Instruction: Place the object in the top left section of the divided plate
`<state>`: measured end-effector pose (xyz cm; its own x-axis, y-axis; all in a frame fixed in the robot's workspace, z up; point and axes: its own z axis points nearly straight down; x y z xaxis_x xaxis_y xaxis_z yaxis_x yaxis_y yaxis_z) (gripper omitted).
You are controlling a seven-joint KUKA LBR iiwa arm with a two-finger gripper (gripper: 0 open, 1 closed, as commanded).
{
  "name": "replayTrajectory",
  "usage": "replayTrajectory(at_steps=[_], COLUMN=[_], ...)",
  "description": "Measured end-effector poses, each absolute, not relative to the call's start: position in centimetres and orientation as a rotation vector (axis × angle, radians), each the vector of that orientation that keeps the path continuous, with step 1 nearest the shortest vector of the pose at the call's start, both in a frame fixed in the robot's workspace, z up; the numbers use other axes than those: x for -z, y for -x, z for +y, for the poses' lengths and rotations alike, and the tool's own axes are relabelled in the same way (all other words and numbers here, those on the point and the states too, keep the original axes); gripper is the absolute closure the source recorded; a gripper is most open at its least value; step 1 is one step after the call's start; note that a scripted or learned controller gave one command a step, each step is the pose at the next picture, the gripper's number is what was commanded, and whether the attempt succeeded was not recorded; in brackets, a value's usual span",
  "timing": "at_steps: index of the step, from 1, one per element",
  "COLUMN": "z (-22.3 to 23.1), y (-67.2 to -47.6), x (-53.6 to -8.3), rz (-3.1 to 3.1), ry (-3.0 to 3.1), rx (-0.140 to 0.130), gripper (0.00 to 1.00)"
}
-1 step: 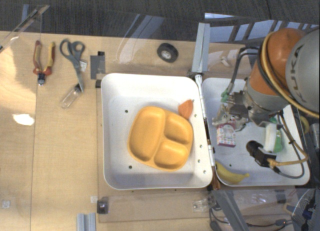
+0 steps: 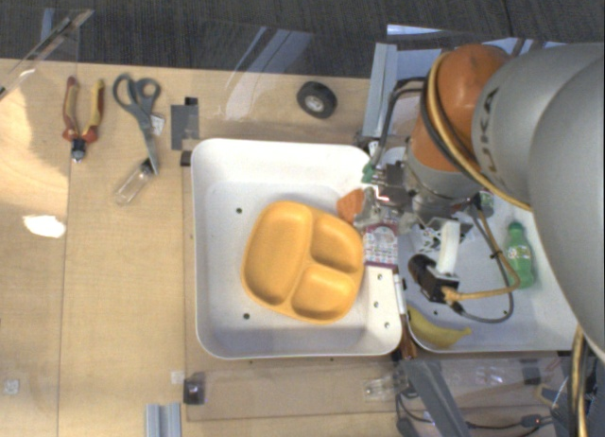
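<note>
Plate (image 2: 302,260), yellow and divided into three wells, is seen lying near the middle of the left bin (image 2: 217,236), tilted so that its large well faces about nine o'clock and its two smaller wells face three and five o'clock. The gripper (image 2: 378,201) is hung over the bin's right rim, at roughly two o'clock from the plate, with the grey arm (image 2: 539,142) and its orange band (image 2: 463,95) reaching in from three o'clock. A small orange object (image 2: 352,203) is seen just beside the plate's upper right edge, close under the gripper; whether it is clamped cannot be told, since the fingers are hidden among cables and fittings.

The object is judged to be near the plate because it is on its way to a well, though no well holds it yet. Bare white floor is left around the plate at nine, twelve and six o'clock, so room for a descent is ample there; at three o'clock the plate's rim, the bin wall and the wrist are crowded together. A green bottle (image 2: 518,253) and a banana (image 2: 437,331) lie in the right bin (image 2: 548,331).
</note>
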<state>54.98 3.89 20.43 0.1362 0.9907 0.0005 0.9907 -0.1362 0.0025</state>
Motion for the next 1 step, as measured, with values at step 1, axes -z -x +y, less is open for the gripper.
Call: replayTrajectory(at_steps=[1], z=[3.88], y=[-54.99], x=[-20.46], rz=[2.063], ry=[-2.366], rx=[-0.003], gripper=[0.0])
